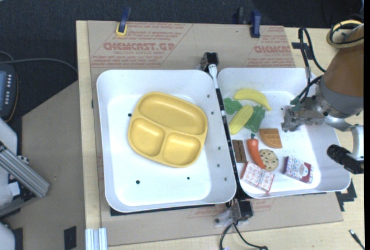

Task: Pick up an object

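I see the gripper (296,117) low over the right bin (327,184), near its right wall and about midway along it; I cannot tell how its jaws stand, and nothing shows between them. Just beside it toward the bin's middle lies a tan cracker-like piece (270,138). Below that sit a round cookie (267,158) and an orange carrot (254,151), with a brown chocolate bar (239,150) against the left wall. Near the front edge lie two red-and-white packets (257,177) (298,169). Toward the far left corner I see a banana (251,96), a corn cob (240,119) and green leafy pieces (255,117). The left bin (115,173) holds a yellow divided plate (167,129) at its centre.
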`<state>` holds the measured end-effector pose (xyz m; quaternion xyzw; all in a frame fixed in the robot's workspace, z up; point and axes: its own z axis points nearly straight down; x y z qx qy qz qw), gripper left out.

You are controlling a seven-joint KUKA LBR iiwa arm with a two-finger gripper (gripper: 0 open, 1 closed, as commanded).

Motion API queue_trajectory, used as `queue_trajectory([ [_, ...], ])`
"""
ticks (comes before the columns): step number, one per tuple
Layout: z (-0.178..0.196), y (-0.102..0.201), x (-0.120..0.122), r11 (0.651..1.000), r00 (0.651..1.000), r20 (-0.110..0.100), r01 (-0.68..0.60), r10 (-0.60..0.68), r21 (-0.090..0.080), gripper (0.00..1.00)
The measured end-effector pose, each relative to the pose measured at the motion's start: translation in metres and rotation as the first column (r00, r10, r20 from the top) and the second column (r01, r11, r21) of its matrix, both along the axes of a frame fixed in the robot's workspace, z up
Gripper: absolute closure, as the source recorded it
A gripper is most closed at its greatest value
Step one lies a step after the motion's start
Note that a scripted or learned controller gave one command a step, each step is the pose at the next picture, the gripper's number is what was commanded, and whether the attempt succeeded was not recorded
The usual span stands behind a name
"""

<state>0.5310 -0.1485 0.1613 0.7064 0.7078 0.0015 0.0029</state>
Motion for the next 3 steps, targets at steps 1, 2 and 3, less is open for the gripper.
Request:
queue_trajectory([
  [1,0.048,-0.008,-0.003,1.000,1.000,0.000,0.002,-0.002,-0.001,1.00],
  [2,0.065,-0.008,-0.002,1.000,1.000,-0.002,0.001,-0.001,0.000,1.00],
  [3,0.055,0.034,0.036,1.000,1.000,-0.003,-0.004,0.004,0.002,1.00],
])
